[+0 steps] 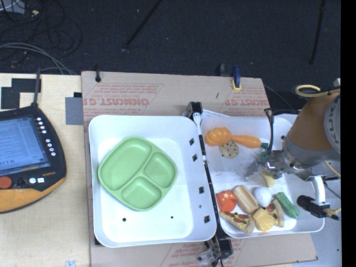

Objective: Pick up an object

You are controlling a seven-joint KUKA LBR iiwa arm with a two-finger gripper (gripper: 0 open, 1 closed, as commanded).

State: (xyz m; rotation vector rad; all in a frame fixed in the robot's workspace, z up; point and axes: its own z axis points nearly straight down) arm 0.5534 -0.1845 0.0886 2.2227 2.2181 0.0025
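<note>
The right white bin [233, 128] holds several toy foods. An orange piece [218, 136] with a long orange handle [247, 141] lies at the back, and a speckled cookie [229, 149] sits beside it. Near the front are a red tomato [225, 201], a tan bun [245, 198], a white egg [261, 195], a pizza slice [236, 219], a yellow piece [263, 220] and a green pickle [287, 203]. My gripper [265, 167] hangs low over the bin's right middle, just above a small yellow piece [270, 178]. The arm's orange band [309, 128] rises behind it.
The left white bin [111, 227] carries a green divided plate [138, 172]. A divider [201, 166] runs between the two bins. A teach pendant [28, 157] lies on the bench at far left. Cardboard [167, 96] lies under the bins.
</note>
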